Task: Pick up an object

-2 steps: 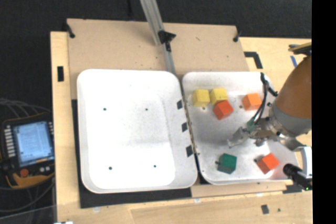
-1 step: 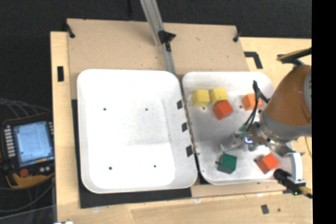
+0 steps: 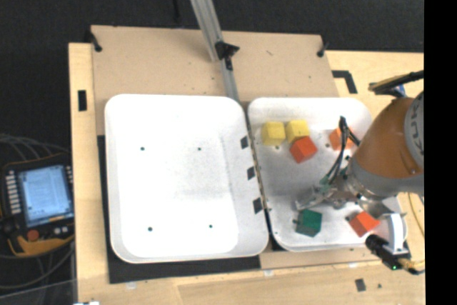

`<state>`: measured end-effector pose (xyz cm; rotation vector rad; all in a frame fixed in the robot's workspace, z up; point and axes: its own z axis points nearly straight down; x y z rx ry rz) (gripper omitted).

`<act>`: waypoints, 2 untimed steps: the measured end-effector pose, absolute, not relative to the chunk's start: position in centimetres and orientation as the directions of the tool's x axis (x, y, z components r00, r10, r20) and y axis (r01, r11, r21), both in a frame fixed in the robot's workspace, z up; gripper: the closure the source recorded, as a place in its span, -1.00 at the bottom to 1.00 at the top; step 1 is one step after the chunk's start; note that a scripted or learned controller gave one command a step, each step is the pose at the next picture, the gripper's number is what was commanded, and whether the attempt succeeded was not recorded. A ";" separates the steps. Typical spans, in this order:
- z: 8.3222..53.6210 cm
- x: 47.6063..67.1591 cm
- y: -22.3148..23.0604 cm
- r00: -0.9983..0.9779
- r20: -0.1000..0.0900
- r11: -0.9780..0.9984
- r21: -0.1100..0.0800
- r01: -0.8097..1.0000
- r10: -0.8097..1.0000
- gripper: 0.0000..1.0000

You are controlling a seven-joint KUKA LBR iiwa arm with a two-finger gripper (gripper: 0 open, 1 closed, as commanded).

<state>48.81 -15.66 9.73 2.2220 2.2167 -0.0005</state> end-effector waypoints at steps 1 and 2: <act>10.9 48.9 -15.8 0.008 -0.002 -0.008 0.007 1.000 1.000 1.00; 15.2 49.2 -16.1 -0.002 -0.002 0.002 0.006 1.000 1.000 1.00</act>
